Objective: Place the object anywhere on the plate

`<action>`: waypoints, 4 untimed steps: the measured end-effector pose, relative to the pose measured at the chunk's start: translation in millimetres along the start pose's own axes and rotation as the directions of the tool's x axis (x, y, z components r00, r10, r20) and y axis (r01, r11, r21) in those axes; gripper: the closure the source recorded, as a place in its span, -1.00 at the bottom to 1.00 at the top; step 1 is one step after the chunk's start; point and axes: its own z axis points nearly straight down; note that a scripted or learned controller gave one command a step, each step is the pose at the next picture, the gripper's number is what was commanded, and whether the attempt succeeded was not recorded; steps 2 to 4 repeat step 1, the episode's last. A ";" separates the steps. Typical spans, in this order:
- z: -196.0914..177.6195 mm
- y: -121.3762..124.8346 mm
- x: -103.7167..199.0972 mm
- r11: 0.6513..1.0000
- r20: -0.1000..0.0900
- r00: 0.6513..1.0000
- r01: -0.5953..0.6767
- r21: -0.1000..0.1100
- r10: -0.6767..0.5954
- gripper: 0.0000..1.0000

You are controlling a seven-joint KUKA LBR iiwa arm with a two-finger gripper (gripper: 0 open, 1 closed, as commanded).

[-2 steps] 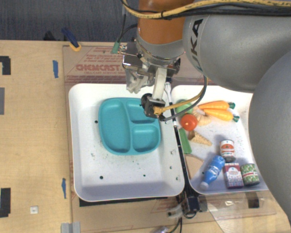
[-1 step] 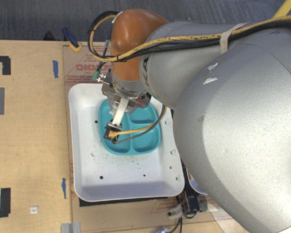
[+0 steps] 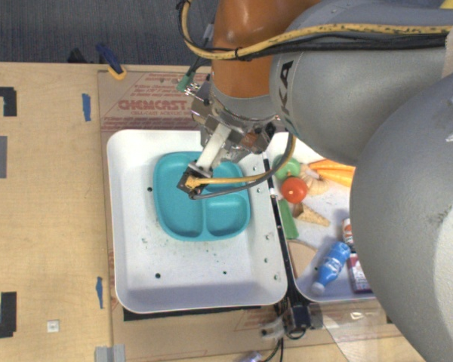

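Note:
A teal plate with divided compartments lies in the left white bin, toward its back right. My gripper hangs over the plate's back right corner, under the orange wrist band, and the wrist hides much of it. No object is visible between its fingers, and none lies on the visible parts of the plate. Loose objects lie in the right bin: a red tomato-like ball, an orange carrot, a green piece and a blue bottle.
The big grey arm covers most of the right bin. A cone-shaped piece and a purple item also lie there. The wall between the bins runs just right of the plate. Cardboard covers the bench at left.

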 end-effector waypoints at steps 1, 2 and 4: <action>4.7 -1.5 -0.5 1.000 0.008 1.000 0.001 0.005 -0.001 -1.00; 4.7 -1.5 -0.5 1.000 0.008 1.000 0.001 0.005 -0.001 -1.00; 4.7 -1.5 -0.5 1.000 0.008 1.000 0.001 0.005 -0.001 -1.00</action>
